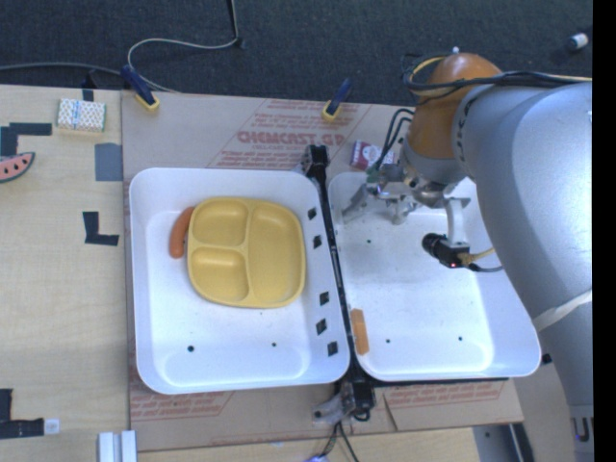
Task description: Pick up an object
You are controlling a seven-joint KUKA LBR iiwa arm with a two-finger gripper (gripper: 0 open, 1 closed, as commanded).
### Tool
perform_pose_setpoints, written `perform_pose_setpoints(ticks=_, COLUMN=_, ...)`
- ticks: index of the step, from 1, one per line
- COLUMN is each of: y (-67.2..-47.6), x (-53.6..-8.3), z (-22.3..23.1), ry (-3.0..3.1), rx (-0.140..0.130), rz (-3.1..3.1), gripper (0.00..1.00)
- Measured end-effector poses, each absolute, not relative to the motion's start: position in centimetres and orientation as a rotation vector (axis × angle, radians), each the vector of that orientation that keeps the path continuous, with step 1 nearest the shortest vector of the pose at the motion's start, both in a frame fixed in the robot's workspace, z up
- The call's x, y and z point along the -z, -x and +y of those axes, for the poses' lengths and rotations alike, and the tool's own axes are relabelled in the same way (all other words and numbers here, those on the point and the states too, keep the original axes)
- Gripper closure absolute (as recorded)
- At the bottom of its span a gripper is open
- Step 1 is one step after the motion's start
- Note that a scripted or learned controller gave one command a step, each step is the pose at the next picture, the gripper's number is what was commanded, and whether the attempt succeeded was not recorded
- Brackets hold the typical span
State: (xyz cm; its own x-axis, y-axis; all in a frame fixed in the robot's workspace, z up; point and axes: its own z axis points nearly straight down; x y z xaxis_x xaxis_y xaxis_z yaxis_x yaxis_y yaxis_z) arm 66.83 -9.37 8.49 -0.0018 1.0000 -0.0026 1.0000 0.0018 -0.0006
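Fingers [393, 200]: over the far end of the right bin [500, 354]; we cannot tell how far apart they stand, nor see anything between them. Left to right we list: left bin [154, 354] on the desk [58, 306], holding a yellow divided plate [246, 251]; an orange carrot-like piece [178, 233] touching the plate's left edge; a small orange piece [359, 329] at the right bin's near-left edge.
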Motion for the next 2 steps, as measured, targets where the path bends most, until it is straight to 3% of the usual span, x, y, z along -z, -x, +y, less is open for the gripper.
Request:
perform_pose_setpoints(ticks=1, y=-66.87, x=-9.53, z=-9.37, ry=-2.215, rx=0.004, rz=2.222, gripper=1.0)
perform_pose_setpoints(ticks=2, y=-66.85, x=-9.48, z=-9.39, ry=-2.215, rx=0.006, rz=2.222, gripper=0.0)
